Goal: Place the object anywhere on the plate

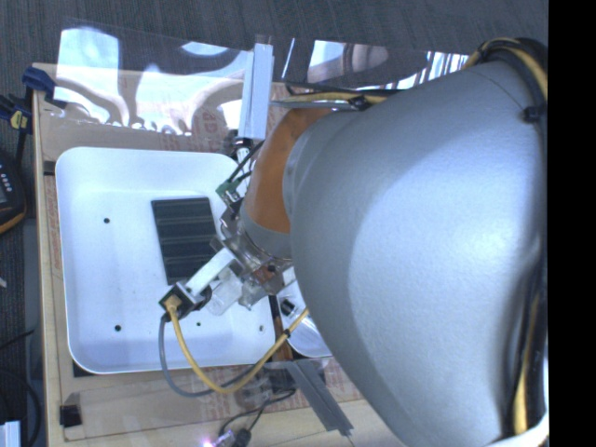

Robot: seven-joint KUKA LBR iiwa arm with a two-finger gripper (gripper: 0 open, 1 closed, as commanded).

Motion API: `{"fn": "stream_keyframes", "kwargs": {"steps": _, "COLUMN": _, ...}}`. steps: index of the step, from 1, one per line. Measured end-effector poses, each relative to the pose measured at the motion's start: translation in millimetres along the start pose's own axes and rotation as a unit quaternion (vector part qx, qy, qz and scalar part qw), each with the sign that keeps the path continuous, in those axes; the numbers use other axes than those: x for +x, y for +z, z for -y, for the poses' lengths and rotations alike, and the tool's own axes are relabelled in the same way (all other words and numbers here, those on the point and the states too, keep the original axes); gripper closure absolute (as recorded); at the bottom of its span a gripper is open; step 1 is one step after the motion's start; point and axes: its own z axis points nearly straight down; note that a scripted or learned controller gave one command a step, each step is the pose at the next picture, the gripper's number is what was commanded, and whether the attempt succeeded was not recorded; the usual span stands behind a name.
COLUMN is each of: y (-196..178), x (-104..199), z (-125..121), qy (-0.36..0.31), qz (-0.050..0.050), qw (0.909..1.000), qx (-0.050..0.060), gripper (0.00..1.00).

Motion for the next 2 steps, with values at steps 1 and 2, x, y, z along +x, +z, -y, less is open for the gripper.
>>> {"fn": "stream_keyframes", "kwargs": {"steps": 1, "y": 0, "x": -21, "z": -15, "qy": 0.142, "qz": 0.001, "qw": 0.9899, "qx": 0.002, "gripper": 1.0}}
{"fn": "stream_keyframes", "kwargs": {"steps": 2, "y": -9, "x": -5, "z": -39, "qy": -0.146, "qz": 0.001, "qw": 0.9894, "qx": 0.0, "gripper": 1.0}}
